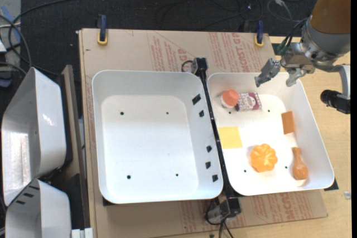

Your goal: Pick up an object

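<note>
The right bin (312, 125) holds an orange pumpkin-shaped toy (263, 158), a flat yellow square (230, 137), a small orange block (288, 122), an orange spoon-like piece (299, 164) and a small packet with an orange-red cap (241, 100). My gripper (280, 74) hangs above the bin's far rim, open, its two fingers spread apart with nothing between them. It sits up and to the right of the capped packet, apart from every object.
The left bin (111, 120) sits beside the right one on a cardboard sheet (167, 44) held by two clamps. More white bins (33, 131) stand off the bench's left side. Cables lie on the dark floor behind.
</note>
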`<state>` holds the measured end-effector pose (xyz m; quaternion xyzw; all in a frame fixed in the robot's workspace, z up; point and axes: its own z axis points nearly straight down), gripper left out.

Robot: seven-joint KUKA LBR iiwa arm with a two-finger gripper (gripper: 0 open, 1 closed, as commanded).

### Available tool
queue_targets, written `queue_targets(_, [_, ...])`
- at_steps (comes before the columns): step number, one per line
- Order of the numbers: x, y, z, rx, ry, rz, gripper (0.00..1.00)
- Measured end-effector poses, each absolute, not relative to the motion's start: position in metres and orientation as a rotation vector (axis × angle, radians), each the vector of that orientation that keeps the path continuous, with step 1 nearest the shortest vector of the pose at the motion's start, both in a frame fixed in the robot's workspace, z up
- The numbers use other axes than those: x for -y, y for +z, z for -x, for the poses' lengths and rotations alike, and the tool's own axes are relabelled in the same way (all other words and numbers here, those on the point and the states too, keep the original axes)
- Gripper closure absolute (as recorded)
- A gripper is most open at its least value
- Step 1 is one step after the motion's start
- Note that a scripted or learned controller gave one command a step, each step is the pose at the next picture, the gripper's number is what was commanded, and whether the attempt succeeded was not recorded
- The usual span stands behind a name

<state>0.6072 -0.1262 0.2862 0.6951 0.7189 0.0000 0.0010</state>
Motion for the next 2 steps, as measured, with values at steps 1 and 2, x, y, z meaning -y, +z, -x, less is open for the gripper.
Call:
queue_targets(1, [0.154,0.129,-0.566,-2.225,-0.017,-2.239,0.0])
queue_targets(2, [0.094,0.105,-0.624,-2.231,0.005,-2.212,0.0])
